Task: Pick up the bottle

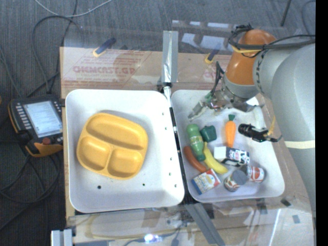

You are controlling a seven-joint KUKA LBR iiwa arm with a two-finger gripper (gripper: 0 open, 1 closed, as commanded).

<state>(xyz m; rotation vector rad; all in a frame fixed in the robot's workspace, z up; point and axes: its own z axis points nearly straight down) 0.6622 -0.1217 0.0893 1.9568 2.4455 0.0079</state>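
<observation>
Near the left wall of the right bin (277,186), the green bottle (195,139) lies flat among the clutter, long axis running roughly top-to-bottom in the camera view, cap end toward the far rim. Tight neighbours: dark green block (208,133) just beside it on the right, banana (213,161) touching or nearly touching its lower end, red-orange sausage-shaped piece (193,159) just below-left, carrot (230,132) further right. Gripper (205,106) hangs above the bin's far-left corner, fingers spread, nothing between them. Bottle sits just below and slightly left of it in the view, so my read is a short move toward the near side plus descent. Closing across the bottle's short axis looks cleanest; the block on the right leaves little finger room. Left bin (77,188) holds the yellow divided tray (112,145), irrelevant here.
</observation>
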